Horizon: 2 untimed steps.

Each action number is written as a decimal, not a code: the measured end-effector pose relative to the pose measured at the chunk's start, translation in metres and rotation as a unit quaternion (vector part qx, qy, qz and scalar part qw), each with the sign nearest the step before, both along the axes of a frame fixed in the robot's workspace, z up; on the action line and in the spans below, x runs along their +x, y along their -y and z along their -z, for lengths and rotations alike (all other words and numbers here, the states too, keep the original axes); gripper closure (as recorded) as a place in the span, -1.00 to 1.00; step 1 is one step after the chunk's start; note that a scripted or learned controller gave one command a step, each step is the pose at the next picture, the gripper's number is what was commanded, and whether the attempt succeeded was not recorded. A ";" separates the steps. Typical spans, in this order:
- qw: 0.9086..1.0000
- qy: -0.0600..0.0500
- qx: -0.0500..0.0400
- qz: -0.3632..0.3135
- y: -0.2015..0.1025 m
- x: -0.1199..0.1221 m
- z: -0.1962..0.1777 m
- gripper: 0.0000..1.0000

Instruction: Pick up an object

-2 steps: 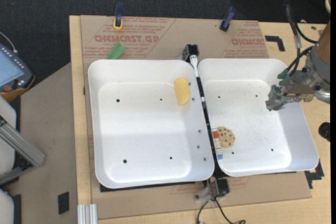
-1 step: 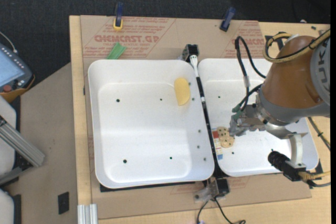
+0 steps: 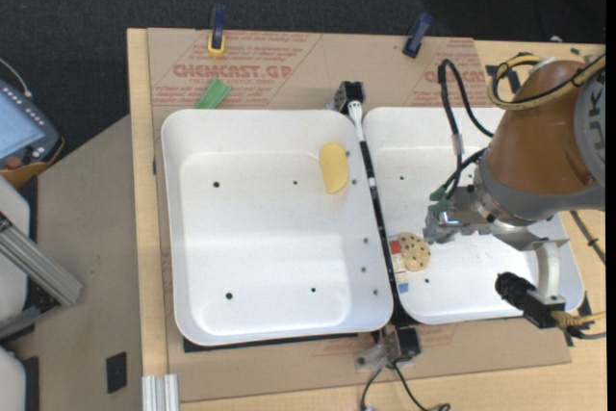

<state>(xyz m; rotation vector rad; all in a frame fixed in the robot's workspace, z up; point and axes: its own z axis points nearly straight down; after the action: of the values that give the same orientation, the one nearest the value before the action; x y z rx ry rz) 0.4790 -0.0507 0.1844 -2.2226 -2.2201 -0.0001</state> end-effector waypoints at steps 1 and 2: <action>1.000 0.000 0.001 -0.002 -0.032 0.000 0.000 1.00; 1.000 0.001 0.000 0.000 -0.030 0.001 -0.010 1.00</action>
<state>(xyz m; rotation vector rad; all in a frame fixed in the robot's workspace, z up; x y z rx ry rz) 0.4800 -0.0204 0.1949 -2.2235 -2.2223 -0.0027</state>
